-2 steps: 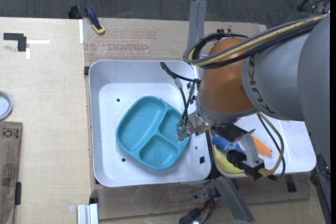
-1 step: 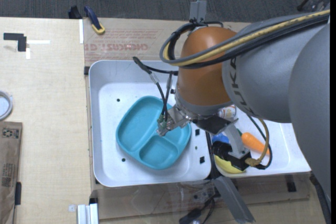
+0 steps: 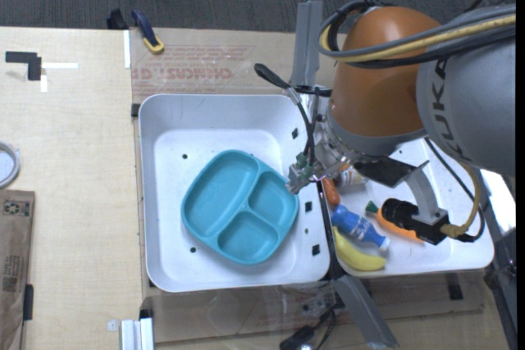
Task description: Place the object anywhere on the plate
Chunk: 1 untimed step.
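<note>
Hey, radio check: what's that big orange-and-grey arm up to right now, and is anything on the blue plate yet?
Gripper low at plate's right rim, grip unclear. Blue plate bare, left bin. Banana, blue bottle in right bin.

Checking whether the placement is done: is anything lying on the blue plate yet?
No, the three compartments of the blue plate are bare, while the banana lies in the right bin.

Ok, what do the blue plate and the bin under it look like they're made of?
The plate looks like moulded plastic: even turquoise colour, matte with a soft sheen, rounded dividers forming three compartments. The bin also looks like plastic, white and smooth, with rounded corners and a thin raised rim, though painted metal can't be ruled out from this view.
</note>
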{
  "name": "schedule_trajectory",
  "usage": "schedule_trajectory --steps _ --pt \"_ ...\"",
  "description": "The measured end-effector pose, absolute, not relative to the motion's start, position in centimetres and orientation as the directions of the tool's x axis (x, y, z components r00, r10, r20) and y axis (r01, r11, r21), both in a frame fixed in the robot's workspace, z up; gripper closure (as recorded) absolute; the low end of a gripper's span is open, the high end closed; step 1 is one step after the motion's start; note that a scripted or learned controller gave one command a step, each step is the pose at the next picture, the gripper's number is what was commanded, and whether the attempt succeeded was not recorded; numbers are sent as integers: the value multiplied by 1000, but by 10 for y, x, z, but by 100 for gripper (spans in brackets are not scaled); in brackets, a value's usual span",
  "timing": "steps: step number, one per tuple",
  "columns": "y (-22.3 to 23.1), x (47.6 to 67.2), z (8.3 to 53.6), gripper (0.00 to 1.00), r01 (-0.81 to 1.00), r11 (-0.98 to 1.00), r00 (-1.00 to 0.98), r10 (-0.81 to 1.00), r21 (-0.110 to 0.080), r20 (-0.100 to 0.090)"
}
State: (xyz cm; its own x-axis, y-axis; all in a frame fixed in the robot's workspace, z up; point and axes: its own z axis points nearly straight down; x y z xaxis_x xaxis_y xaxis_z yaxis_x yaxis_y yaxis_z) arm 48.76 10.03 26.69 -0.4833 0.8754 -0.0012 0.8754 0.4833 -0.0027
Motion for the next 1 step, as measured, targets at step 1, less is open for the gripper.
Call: schedule_trajectory --steps 1 --pt "109 478 234 100 911 412 -412 911 -5 -1"
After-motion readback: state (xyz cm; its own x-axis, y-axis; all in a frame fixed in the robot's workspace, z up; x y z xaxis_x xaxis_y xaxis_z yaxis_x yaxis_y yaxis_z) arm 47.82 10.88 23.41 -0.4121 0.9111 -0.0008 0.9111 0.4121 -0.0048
